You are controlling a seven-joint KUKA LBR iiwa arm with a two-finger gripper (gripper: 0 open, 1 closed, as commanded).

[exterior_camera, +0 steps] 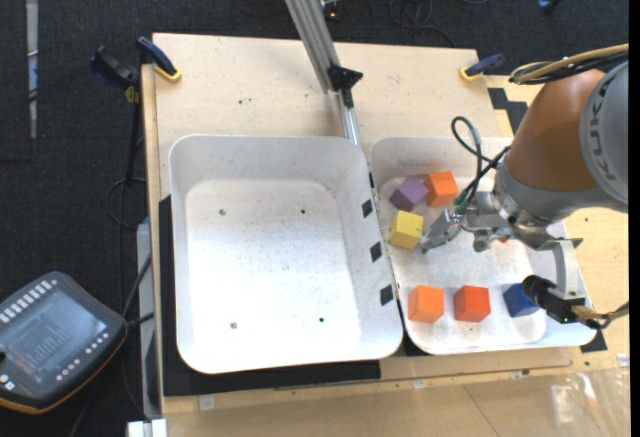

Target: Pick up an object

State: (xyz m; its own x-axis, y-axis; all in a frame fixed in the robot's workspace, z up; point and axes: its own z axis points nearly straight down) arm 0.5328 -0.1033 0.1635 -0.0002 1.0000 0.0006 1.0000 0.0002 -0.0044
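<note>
The right bin (440, 345) holds several blocks: a purple one (408, 193) and an orange one (441, 188) at the back, a yellow one (406, 229) just in front of them, and along the front an orange one (426, 304), a red-orange one (472, 304) and a blue one (518, 300). My gripper (455, 230) hangs over the middle of this bin, just right of the yellow block, with one finger tip (432, 239) close to that block. Nothing shows between its fingers.
The left bin (200, 160) lies beside the right one, with a dark divider strip between them. A metal pole (305, 10) slants in from the back. A teach pendant (50, 340) lies off the bench at front left. Clamps sit at the back corners.
</note>
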